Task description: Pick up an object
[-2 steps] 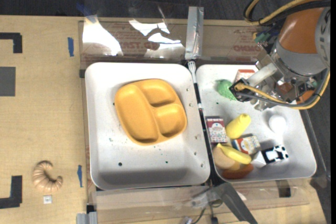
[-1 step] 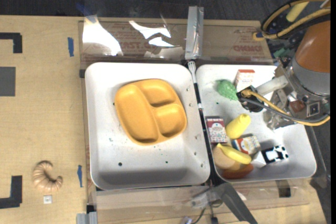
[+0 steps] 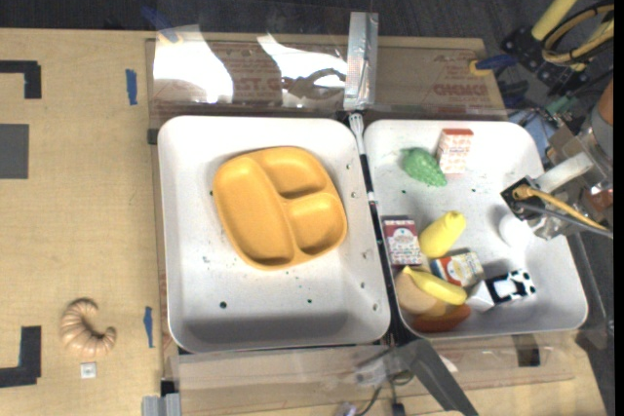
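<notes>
Camera view: looking down on two bins.
Left bin [image 3: 185, 239]: holding a yellow divided tray [image 3: 279, 206].
Right bin [image 3: 487, 146]: holding small items, among them a banana [image 3: 436, 287].
Gripper [image 3: 531, 205]: hovering at right rim; finger state: cannot tell.

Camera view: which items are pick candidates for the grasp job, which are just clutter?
Candidates, right bin: green toy, small carton, yellow toy, card box, banana, black-and-white toy. Left bin: yellow tray.

Clutter: croissant-like toy on bench; blue tape.
</notes>
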`<control>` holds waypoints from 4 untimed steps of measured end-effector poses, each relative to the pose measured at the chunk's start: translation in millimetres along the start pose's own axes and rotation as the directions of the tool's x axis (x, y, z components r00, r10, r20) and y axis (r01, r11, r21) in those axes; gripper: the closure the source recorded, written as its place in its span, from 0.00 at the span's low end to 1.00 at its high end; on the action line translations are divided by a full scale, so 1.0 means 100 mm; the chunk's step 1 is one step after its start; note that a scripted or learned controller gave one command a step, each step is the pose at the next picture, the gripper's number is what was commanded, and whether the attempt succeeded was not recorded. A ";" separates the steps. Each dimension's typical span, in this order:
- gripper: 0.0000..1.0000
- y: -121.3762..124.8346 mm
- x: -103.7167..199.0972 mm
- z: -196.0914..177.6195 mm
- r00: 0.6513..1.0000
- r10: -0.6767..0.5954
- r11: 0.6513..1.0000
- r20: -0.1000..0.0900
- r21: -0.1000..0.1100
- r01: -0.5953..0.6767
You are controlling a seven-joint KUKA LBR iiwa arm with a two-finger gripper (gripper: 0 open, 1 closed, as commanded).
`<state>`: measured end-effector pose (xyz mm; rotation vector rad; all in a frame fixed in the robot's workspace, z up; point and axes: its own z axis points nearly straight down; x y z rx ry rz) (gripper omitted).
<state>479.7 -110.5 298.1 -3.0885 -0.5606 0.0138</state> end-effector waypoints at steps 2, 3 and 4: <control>1.00 -0.09 0.03 0.55 0.842 -0.539 0.842 0.002 0.002 0.539; 1.00 0.29 -0.10 0.25 0.574 -0.819 0.574 0.000 -0.007 0.819; 1.00 0.85 -0.31 -0.47 0.221 -0.975 0.221 0.005 -0.010 0.975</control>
